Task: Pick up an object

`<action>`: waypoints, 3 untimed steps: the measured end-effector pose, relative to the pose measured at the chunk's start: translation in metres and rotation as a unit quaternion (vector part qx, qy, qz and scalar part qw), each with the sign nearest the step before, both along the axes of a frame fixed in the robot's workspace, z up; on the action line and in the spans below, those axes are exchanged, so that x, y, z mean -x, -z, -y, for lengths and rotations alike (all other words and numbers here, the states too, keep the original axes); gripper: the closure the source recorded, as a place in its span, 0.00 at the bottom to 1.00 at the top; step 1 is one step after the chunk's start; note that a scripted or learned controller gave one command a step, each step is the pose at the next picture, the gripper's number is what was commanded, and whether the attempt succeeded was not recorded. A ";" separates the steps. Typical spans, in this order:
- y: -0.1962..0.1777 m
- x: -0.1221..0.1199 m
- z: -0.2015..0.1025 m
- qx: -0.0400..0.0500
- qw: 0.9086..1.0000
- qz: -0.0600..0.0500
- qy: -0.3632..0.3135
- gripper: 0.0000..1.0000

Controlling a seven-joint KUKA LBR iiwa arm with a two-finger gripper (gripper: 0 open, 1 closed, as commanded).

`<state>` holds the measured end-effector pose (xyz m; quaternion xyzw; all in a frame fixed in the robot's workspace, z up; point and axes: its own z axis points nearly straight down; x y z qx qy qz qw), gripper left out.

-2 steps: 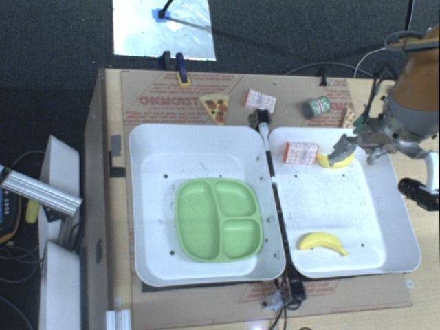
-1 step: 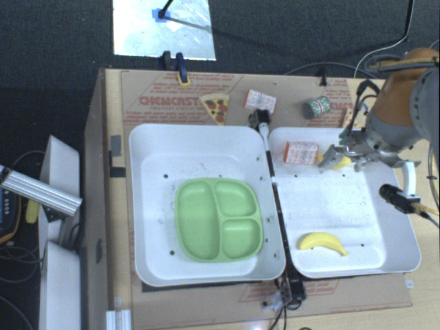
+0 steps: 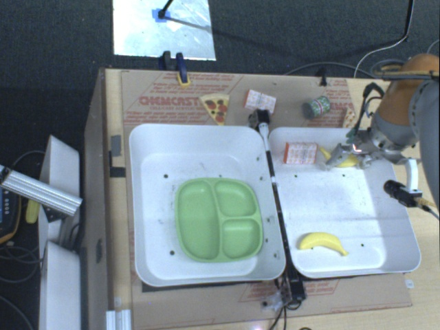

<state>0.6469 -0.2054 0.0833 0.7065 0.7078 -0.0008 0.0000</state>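
White bins: two shallow trays sit side by side on a cardboard sheet [image 3: 165, 98], their inner rims touching along a dark seam down the middle.
Left bin [image 3: 148, 184]: holds a green divided plate [image 3: 220, 218] lying flat, near the middle and toward the near side; bare floor runs along its far and left walls.
Right bin [image 3: 392, 246]: a yellow banana [image 3: 322, 242] lies near the near rim, apart from everything else, with open white floor between it and the far end.
Far end of right bin: a small red-and-white box [image 3: 300, 153] lies flat by the far-left corner; just right of it sits a small yellow object [image 3: 346, 160], partly hidden by the tool.
Gripper [image 3: 352, 150]: low over the far rim of the right bin, right at the small yellow object; whether its fingers are apart or together I cannot tell.
Arm [image 3: 402, 108]: comes in from the right, orange band over the bin's far-right corner.
Outside the bins, far side: a pizza-slice toy [image 3: 216, 107], a small white packet [image 3: 260, 101] and a green can [image 3: 317, 106] lie on the cardboard.
Writing: red print on the cardboard reads "CHEMCAST"; the smaller lines are too small to read, as is the print on the box.
Further off: a shiny sheet [image 3: 165, 19] on dark carpet beyond the bench.
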 end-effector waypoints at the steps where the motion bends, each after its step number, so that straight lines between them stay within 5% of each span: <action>1: 0.000 -0.020 -0.047 -0.002 1.000 -0.005 0.000 0.00; 2: 0.000 -0.019 -0.075 -0.001 1.000 -0.005 0.000 0.00; 3: -0.021 -0.022 0.001 0.001 1.000 0.002 0.000 0.00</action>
